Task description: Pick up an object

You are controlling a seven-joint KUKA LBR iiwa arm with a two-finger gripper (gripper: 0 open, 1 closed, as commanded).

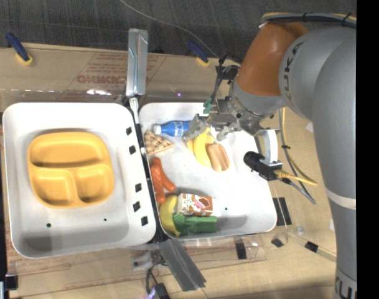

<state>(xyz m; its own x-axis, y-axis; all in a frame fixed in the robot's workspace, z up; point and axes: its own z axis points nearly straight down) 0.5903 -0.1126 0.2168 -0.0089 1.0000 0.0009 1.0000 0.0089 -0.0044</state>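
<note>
1. Two white bins: left bin (pixel 15 167) holds one yellow tray (pixel 70 168).
2. Right bin (pixel 257 198) holds one bottle (pixel 172 129), waffle (pixel 157 143), banana (pixel 201 148), hot dog (pixel 218 157), carrot (pixel 162 177), carton (pixel 195 204).
3. Claw (pixel 219 124) sits over the banana at the far side; grip state cannot be told.

Banana (pixel 202 147) (hot dog (pixel 218 157) alongside), seemingly flat

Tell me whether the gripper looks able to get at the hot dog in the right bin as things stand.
Probably yes. The gripper hangs just above the hot dog, whose top lies bare; only the banana lies against its left side and may crowd a grasp.
</note>
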